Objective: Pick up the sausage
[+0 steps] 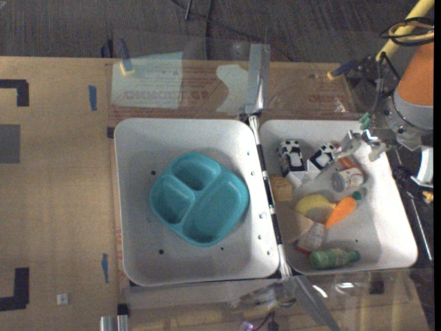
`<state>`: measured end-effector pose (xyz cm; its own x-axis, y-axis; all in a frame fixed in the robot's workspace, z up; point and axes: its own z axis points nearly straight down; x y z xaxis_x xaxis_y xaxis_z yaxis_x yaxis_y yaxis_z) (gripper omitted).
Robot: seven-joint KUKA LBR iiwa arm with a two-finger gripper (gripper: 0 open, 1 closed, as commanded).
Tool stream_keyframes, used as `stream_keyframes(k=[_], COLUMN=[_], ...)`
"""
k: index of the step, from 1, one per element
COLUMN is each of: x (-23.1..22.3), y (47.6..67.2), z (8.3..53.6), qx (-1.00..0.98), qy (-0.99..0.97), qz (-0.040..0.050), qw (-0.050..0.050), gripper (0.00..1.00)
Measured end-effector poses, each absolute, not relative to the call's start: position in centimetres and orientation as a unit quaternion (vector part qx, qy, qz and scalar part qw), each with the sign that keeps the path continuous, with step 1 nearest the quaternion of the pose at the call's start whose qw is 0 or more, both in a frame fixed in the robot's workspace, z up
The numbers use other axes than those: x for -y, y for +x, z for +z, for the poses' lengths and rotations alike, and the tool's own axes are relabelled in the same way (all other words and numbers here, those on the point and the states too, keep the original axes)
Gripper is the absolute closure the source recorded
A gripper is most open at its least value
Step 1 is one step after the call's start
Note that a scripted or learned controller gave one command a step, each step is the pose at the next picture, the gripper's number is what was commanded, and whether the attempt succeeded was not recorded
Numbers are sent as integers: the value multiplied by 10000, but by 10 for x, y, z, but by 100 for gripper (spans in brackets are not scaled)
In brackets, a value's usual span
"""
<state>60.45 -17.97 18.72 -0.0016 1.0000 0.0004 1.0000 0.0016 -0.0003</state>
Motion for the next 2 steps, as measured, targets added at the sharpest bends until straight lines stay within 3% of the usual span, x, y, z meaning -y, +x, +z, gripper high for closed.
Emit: stream_keyframes(k=[1, 2], x=[218, 215], y=[650, 673], z=[115, 104], qx=[7218, 7224], qy=[-6920, -6915], qz=[-59, -49], qw=[-93, 76], gripper=[0, 0])
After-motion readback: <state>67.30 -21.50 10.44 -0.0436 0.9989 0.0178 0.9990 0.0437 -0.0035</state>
